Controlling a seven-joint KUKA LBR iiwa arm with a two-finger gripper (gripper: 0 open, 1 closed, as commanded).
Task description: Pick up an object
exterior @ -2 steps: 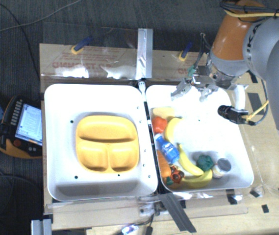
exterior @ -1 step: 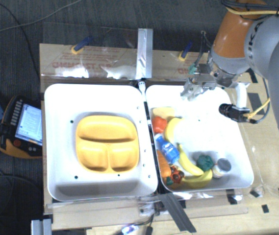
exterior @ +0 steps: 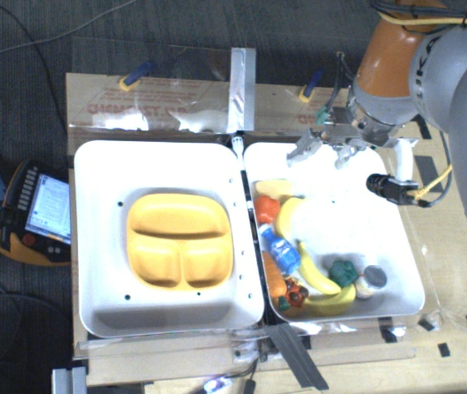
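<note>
Bananas [exterior: 319, 279] & other small items are piled along the left and front side of the right bin [exterior: 397, 220]: a second yellow fruit [exterior: 286, 216] w/ something red [exterior: 266, 209] beside it, a blue-labelled bottle [exterior: 282, 253] between them, a dark green lump [exterior: 345, 269] and a small grey round piece [exterior: 374, 278] near the front corner. No particular object is set by the task, so any of these would do.

Left bin [exterior: 93, 220] is taken up by a yellow divided tray [exterior: 180, 240].

Tool [exterior: 323, 150] is seen over the back edge of the right bin, above the pile and well apart from it; fingers [exterior: 303, 152] are spread wide w/ nothing between them. Orange band of the arm [exterior: 385, 56] sits above.

Step judged: approach phase, nothing grasped yet. Next move would call for the tool to be brought fwd and down toward the pile, w/ one item picked as target. The grey round piece or green lump looks easier, being a bit apart from the rest; the bananas are overlapped by neighbours, so a clean closure there could be spoiled. Bin wall close by should be avoided on descent.
</note>
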